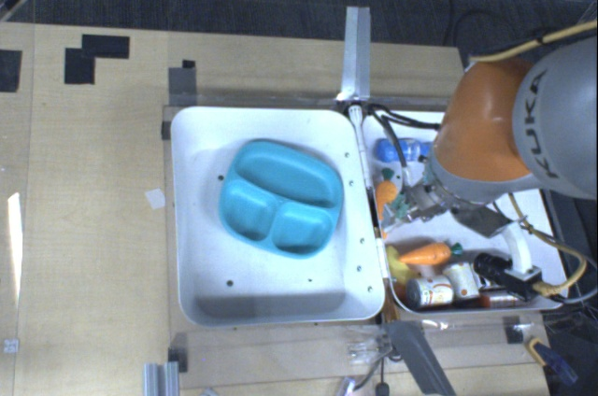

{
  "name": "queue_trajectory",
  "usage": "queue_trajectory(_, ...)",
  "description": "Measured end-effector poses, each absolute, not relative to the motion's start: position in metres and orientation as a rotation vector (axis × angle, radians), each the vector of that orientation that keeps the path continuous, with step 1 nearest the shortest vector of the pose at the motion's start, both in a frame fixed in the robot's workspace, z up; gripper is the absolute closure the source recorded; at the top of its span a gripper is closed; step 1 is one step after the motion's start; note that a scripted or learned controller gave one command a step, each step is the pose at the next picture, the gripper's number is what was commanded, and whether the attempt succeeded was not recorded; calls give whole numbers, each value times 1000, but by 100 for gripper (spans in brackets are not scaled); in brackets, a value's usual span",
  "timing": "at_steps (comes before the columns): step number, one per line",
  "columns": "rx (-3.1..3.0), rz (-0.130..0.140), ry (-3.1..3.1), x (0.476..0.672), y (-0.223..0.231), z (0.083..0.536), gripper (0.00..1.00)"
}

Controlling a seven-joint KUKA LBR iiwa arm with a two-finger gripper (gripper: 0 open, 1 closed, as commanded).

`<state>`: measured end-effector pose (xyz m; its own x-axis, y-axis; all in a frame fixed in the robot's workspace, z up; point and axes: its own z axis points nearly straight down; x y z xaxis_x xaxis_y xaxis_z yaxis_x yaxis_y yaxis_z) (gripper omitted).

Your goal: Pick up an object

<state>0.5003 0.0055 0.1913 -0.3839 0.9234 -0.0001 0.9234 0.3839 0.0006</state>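
Observation:
My gripper (405,204) hangs low over the left side of the right bin (407,303), under the orange wrist band. Small items lie around it: a blue bottle (387,149) behind it, a small orange piece (385,193) just to its left, and something greenish right at its tip. In front of it lie a carrot (431,254), a yellow item (397,267) and a small white-labelled bottle (435,292). The arm hides most of the bin's right half, and I see nothing clearly held.
The left bin (200,291) holds a blue divided plate (279,197) near its middle. A metal post (356,53) stands behind the wall shared by the two bins. Cables run along the right bin's far edge.

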Motion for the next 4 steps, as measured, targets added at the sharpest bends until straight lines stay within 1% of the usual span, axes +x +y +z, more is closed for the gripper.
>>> queue_trajectory(1,1901,-1,2501,512,86,259,100)
queue_trajectory(2,1892,-5,2508,513,87,267,100)
queue_trajectory(3,1326,1,2847,544,151,236,100)
queue_trajectory(4,1580,0,2714,535,131,268,100)
